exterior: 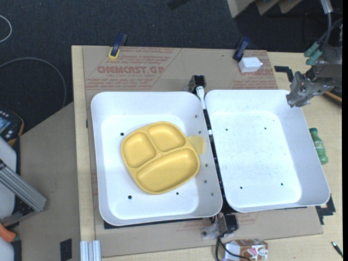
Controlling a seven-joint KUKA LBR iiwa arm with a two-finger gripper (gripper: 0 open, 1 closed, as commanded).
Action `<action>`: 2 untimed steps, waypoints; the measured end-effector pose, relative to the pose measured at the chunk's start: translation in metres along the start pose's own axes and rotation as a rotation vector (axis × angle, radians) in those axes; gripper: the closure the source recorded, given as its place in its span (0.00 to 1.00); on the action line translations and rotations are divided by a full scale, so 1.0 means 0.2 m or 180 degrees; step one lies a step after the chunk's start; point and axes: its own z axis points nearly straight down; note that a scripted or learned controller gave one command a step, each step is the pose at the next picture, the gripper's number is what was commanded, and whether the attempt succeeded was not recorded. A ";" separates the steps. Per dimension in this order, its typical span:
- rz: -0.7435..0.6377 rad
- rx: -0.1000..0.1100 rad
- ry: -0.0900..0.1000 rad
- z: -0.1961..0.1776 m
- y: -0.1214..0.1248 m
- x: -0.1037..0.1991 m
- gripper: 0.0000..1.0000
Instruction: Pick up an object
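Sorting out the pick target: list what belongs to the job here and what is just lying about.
Job:
- yellow tray, lying in the left bin
- gripper, at the right bin's far right corner

Lying about:
- green object beside the right bin
- white block on the board behind the bins
- yellow clip at the board's far edge
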 end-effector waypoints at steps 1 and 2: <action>0.0010 0.0054 0.0006 0.59 -0.01 0.03 1.00; -0.0025 -0.0003 0.0013 0.34 0.00 0.48 1.00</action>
